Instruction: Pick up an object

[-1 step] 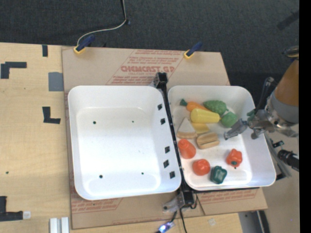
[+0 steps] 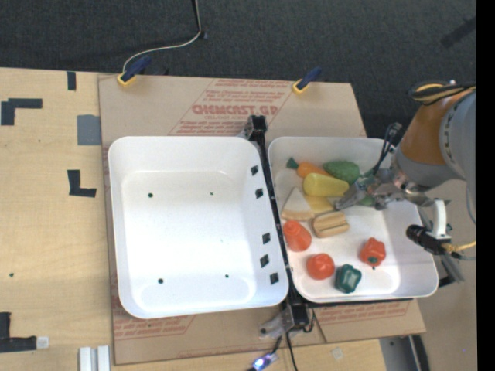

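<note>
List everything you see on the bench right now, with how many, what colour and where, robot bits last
Bins: two, white, side by side on cardboard.
Yellow pepper: one, right bin, upper middle.
Green vegetable: one, right bin, top.
Carrot: one, orange, right bin, top left.
Bread roll: one, tan, right bin, centre.
Tomatoes: two, red-orange, right bin, lower left.
Red pepper: one, right bin, lower right.
Green pepper: one, dark, right bin, bottom.
Clamps: two, blue-yellow, cardboard's top edge.
Gripper: one, dark, beside yellow pepper.
Arm: one, grey-orange, right.

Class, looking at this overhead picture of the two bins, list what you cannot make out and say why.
- Pincer: too small and blurred in the camera view to tell its state.
- Yellow pepper: its right end sits behind the pincer.
- Wedge-shaped pale piece: partly covered by the yellow pepper and bread roll.
- Arm: cut off by the right edge.
</note>
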Robot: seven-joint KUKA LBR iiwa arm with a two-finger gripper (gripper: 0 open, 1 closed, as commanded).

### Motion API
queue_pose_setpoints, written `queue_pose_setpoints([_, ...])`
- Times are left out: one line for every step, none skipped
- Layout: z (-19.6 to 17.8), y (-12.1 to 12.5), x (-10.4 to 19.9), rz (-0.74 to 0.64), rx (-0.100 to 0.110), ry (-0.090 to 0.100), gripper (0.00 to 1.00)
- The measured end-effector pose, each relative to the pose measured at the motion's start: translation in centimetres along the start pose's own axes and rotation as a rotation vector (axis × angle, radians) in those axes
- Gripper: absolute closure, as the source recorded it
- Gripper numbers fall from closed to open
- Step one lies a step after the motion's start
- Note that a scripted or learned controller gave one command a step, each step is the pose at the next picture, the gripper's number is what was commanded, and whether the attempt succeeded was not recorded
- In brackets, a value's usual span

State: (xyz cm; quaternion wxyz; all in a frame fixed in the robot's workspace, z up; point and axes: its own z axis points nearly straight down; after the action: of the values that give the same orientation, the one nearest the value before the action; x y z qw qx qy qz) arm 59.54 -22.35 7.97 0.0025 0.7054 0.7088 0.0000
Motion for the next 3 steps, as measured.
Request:
queue_pose_setpoints([-1.5,-0.2,0.0,0.001,0.002,0.0,1.0])
queue_pose_setpoints([-0.6,-1.0,8.8,-0.002,0.003,0.003,1.0])
queue_pose_setpoints([-0.6,-0.5,6.4,0.004,0.002,0.004,1.0])
